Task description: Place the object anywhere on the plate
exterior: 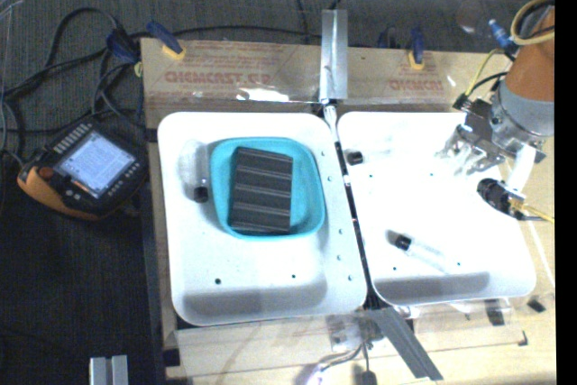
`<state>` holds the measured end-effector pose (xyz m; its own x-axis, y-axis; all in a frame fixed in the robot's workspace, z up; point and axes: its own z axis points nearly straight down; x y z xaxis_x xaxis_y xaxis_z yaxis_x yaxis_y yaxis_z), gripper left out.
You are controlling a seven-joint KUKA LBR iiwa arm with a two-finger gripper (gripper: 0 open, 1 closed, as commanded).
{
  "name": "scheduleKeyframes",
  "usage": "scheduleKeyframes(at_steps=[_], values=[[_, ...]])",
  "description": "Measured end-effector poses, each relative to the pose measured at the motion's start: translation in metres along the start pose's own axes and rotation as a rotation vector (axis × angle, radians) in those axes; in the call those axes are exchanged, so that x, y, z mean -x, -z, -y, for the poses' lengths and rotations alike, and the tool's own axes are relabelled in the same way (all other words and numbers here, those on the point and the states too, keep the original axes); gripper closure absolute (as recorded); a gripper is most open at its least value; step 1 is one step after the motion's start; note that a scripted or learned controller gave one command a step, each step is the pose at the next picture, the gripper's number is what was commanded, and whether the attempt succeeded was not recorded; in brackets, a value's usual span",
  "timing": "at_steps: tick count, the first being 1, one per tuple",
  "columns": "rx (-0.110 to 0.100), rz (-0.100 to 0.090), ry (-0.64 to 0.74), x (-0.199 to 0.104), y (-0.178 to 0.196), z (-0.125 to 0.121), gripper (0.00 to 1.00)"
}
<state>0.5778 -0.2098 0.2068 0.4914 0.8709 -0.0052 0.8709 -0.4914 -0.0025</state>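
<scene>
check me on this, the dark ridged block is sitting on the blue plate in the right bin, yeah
Not quite: the camera view shows the dark ridged block on the blue plate in the left bin, not the right bin. The rest is correct.

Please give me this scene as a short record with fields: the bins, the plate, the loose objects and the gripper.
left bin: holds the blue plate
on plate: dark ribbed block
beside plate: small dark piece, near the plate's left edge
right bin: holds a clear tube with a dark cap and a small dark item near the top left corner
gripper: over the right bin's upper right part, nothing seen between its fingers
</scene>
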Motion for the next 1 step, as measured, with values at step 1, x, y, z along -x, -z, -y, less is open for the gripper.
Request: scheduleKeyframes(at_steps=[1], values=[[0.000,0.000,0.000,-0.0001,0.0001,-0.0001,0.00]])
